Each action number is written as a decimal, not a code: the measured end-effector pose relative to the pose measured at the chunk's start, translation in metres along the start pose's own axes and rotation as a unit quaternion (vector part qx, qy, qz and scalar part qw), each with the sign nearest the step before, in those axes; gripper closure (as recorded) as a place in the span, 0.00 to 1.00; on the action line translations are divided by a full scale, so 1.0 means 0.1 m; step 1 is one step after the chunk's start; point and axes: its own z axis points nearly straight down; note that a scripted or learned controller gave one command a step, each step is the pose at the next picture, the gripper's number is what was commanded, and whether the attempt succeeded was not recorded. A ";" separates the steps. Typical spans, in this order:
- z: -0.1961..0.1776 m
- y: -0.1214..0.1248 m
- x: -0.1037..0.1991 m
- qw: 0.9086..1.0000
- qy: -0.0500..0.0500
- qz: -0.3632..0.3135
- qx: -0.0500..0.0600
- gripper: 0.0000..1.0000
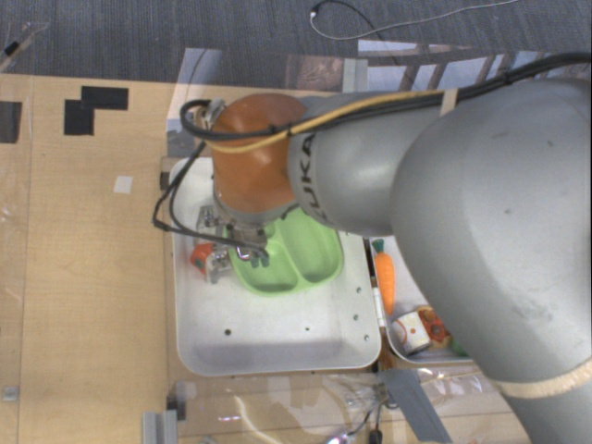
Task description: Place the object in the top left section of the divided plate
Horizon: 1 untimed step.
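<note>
A light green divided plate (pixel 301 259) lies in the left white bin (pixel 277 340), and the arm covers its upper part. My gripper (pixel 231 252) hangs below the orange wrist band, over the plate's left edge. A small orange-red object (pixel 198 256) sits close against the gripper's left side, just outside the plate's rim. I cannot tell whether it rests on the bin floor or is being held.
The grey arm spans the upper right and hides most of the right bin (pixel 407 354). A carrot (pixel 386 283) and a small white and red item (pixel 412 331) lie in that bin. Black cables (pixel 171 206) loop beside the wrist.
</note>
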 end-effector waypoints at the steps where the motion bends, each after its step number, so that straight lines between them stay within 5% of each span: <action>1: 0.01 -0.07 0.00 1.000 0.003 0.003 0.005 0.00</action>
